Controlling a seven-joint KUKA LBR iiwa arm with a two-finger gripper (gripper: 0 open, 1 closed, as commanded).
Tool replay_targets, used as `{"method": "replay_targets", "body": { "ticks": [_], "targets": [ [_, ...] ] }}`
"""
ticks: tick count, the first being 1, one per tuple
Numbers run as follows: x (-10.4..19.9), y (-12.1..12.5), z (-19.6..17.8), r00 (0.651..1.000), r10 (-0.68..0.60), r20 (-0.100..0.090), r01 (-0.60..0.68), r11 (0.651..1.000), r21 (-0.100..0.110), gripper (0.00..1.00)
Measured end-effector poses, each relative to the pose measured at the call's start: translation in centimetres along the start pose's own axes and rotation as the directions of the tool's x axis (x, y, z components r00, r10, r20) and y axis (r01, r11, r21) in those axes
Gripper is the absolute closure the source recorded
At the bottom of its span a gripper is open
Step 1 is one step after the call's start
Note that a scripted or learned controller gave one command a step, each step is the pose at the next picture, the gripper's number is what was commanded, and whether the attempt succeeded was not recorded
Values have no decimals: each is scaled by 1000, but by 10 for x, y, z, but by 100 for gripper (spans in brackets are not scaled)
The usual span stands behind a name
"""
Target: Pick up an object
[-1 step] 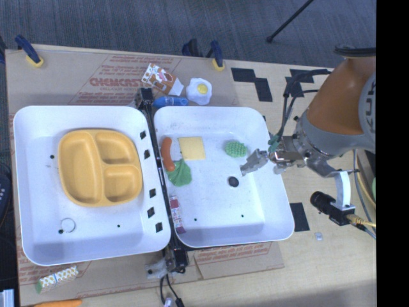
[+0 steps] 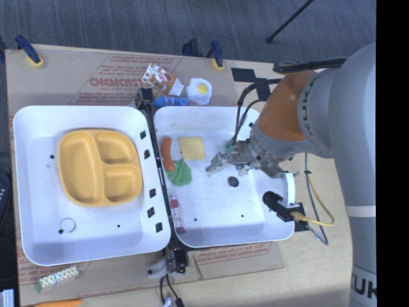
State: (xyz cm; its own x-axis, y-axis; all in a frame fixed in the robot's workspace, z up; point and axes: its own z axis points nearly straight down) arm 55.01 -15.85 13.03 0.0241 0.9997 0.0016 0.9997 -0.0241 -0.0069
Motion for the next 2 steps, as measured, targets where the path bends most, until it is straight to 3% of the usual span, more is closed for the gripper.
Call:
{"method": "replay_targets", "body": {
  "ticks": [1, 2],
  "targets": [
    [67, -1, 36, 1000, -23, 0, 23, 1000, -2, 0],
    [63, 36, 39, 992, 124, 1, -124, 992, -3, 0]
  ]
}}
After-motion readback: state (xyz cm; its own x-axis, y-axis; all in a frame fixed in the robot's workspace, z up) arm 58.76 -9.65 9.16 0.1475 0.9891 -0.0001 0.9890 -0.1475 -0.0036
